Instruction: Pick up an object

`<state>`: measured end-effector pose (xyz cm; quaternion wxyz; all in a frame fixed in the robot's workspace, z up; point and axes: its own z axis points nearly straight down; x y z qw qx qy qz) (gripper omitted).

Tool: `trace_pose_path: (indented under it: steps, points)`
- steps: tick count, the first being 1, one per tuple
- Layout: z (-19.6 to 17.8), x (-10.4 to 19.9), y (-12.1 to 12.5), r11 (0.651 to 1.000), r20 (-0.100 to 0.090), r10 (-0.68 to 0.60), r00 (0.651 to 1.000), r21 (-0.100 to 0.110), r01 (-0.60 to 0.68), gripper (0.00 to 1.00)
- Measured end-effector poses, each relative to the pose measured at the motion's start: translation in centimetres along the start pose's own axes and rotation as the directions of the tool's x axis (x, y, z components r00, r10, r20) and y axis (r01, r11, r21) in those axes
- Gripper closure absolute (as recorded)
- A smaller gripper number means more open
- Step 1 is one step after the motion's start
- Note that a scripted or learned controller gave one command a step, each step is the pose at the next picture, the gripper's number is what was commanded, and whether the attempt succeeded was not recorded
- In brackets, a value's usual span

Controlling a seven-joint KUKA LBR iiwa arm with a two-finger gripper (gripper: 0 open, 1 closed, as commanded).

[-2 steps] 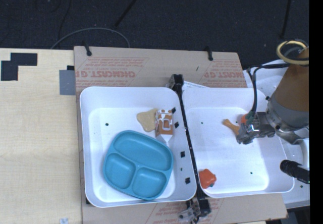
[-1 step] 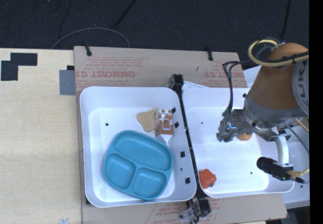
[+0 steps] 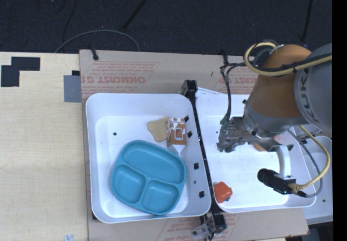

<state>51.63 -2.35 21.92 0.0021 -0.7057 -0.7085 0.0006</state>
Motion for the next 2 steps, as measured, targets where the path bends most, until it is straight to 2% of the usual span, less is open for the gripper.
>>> trace_pose_path:
  steps: [1, 2]
  points:
    - [-0.7, 5.6, 0.7, 1.000, 0.001, -0.002, 1.000, -0.001, 0.002, 1.00]
    - [0.0, 10.4, 3.1, 1.000, 0.002, 0.000, 1.000, -0.001, 0.000, 1.00]
